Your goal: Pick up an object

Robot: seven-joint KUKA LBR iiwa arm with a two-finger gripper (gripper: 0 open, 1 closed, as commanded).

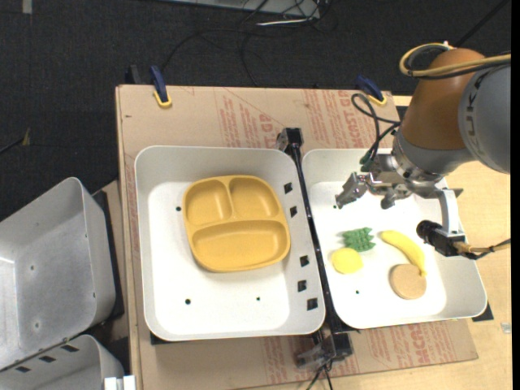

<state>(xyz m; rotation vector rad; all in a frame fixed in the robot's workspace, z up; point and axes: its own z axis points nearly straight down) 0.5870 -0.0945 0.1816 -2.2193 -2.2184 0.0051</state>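
Objects for picking, four in number, lie in the right bin (465, 299) toward its near side: a green leafy piece (357, 239), a yellow round piece (347, 261) just beside it, a banana (405, 249) and a tan disc (407, 282) touching or nearly touching the banana's near end. The claw (372, 192) hangs over the far part of this bin, its fingers spread with nothing between them, apart from all four pieces; its height above the bin floor cannot be judged. The step in hand appears to be the approach. The next move calls for travel toward the near side, centring over one piece, then descent and closure; the closely grouped pieces could be nudged. The left bin (158, 242) holds a yellow divided tray (236, 223). Both bins rest on a brown-boarded counter (244, 112); dark carpet and cables lie beyond, and a grey tub (45, 266) stands at the left.
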